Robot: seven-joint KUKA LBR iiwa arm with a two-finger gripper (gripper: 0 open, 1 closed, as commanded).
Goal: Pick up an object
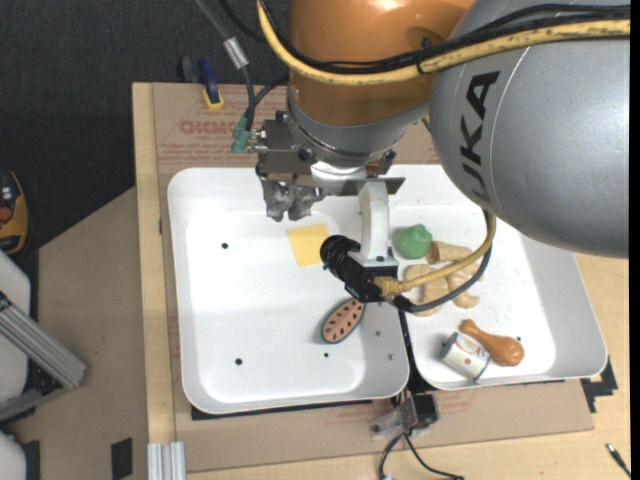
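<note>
pincer [288,210] over left bin [230,308] | yellow square [307,245] just beside it | green ball [412,239] in right bin [560,308]

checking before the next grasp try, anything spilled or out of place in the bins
Nothing stands out. The yellow square and the brown oval piece lie flat in the left bin; the green piece and the orange piece sit inside the right bin.

Grey arm [545,108] reaches from right; orange band [380,38] above wrist; tool [290,206] points down.

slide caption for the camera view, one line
The gripper poised over the left bin near a yellow square, brown oval brush nearby
</note>
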